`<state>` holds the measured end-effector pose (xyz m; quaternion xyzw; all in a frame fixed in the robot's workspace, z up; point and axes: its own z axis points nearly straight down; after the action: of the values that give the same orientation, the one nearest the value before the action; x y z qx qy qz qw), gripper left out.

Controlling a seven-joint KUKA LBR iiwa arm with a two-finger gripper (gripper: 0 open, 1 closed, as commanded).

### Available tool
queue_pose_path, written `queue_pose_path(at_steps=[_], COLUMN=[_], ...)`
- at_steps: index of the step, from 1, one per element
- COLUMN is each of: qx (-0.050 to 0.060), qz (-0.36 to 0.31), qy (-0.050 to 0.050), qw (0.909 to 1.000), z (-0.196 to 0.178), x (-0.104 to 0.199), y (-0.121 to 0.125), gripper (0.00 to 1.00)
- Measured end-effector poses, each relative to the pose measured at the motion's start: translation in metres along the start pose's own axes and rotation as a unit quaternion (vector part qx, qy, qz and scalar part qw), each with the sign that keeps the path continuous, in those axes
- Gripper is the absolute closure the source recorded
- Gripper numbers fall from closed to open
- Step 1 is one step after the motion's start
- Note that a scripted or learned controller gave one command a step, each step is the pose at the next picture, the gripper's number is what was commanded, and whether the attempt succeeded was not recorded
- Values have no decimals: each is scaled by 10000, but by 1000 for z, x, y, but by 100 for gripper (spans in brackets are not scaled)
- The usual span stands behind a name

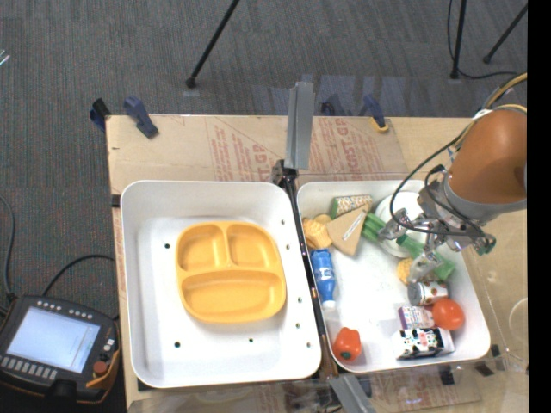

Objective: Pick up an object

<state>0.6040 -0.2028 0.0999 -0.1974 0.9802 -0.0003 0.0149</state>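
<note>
The right white bin [370,317] holds several small toy foods. Among them are a tan cheese wedge [347,231], a blue bottle [324,275], a red pepper [347,344], a milk carton [422,341], a red-orange ball [448,314] and a small can [422,292]. My gripper [422,246] hangs low over the right side of this bin, above green pieces [441,269] and a yellow piece [405,271], just beyond the can. Cables and the wrist hide what lies directly under it.
The left white bin [155,317] holds a yellow divided plate [231,271]. A grey post [299,132] rises at the back between the bins. A teach pendant [56,342] lies at the lower left, off the bench. Clamps sit on the bench's back edge.
</note>
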Motion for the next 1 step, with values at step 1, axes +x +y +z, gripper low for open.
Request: queue_pose_path(at_steps=[1], qx=[0], qz=[-13], qy=[36], qw=[10000], z=[-8], x=[1], y=[0], gripper=[100])
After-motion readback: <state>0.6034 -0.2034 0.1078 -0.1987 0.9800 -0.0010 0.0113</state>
